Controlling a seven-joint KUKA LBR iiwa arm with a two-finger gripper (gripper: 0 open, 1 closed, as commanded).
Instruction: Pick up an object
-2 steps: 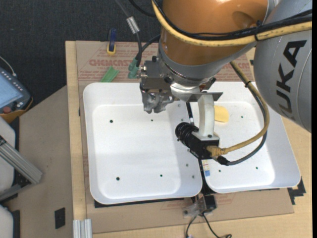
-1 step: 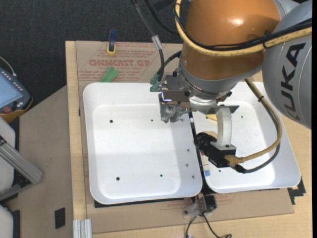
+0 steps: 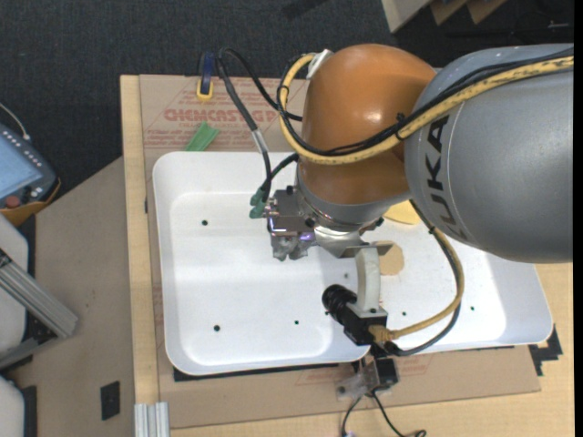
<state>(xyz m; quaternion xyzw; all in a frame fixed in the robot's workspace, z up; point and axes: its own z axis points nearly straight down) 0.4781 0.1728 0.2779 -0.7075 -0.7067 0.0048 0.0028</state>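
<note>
So nearest the camera the front rim of the left bin (image 3: 246, 364) is sitting on the cardboard-covered desk (image 3: 137, 244), and its floor is looking bare apart from a few small dark dots. A black fitting with cables (image 3: 351, 317) is hanging off the arm just above that front edge. Moving back, the tool (image 3: 290, 235) is hovering low over the middle of the left bin, tucked right under the big orange band (image 3: 364, 116) of the arm (image 3: 510, 144), and honestly I can't tell whether it's wide or narrow, since the wrist is blocking most of it. Nothing is showing in it as held. Just to the right of the tool, poking out from under the arm near the divide between the bins, a tan flat piece (image 3: 392, 259) is lying, with a yellowish piece (image 3: 401, 213) a bit further back. I'm guessing those are the things to go for, and both are sitting beside the tool rather than under it. They're looking thin and light, probably stiff-ish like foam or card, so I'm thinking a pinch across an edge would work better than coming straight down flat, and they may slide on the smooth bin floor. Furthest back, a green strip (image 3: 202, 137) is lying on the cardboard outside the bins.
</note>
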